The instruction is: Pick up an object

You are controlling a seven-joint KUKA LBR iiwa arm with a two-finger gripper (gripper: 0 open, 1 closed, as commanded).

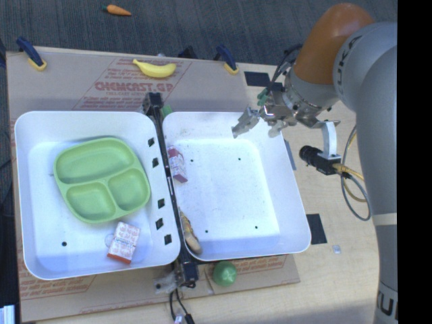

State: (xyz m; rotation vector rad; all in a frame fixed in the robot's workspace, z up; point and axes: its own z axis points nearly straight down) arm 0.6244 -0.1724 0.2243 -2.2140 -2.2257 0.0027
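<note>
My gripper [259, 127] hangs over the far right corner of the right bin [283, 201], fingers spread open with nothing between them. A red and white wrapper [177, 164] lies against the right bin's left wall. A tan lumpy piece [190, 237] sits in that bin's near left corner. The left bin [27, 181] holds a green divided plate [101, 179] and a small red and white packet [123, 241] near its front. All of these objects lie well to the left of the gripper.
A yellow banana [154, 67] rests on the cardboard behind the bins. A green ball [225, 273] sits in front of the right bin. An orange carrot [118, 9] lies on the floor. Black cables [324, 159] run beside the wrist.
</note>
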